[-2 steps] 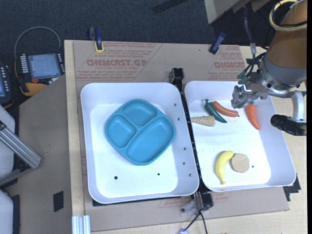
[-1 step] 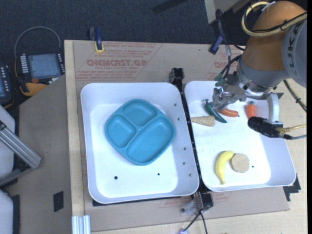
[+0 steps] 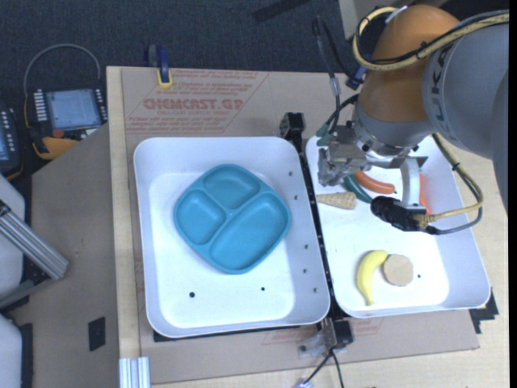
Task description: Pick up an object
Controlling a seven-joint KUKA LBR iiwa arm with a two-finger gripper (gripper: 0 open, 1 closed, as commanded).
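My gripper hangs over the far left part of the right bin, under the grey arm with its orange band. Just below it lies a tan ridged cone, close to the bin's left wall; whether the gripper touches it I cannot tell. An orange carrot-like piece lies right beside the gripper, partly hidden by the arm. A yellow banana and a round tan disc lie side by side at the bin's near end.
The left bin holds a blue divided plate near its middle. A second orange stick lies by the right bin's far right side. A black cable plug hangs from the arm above the right bin.
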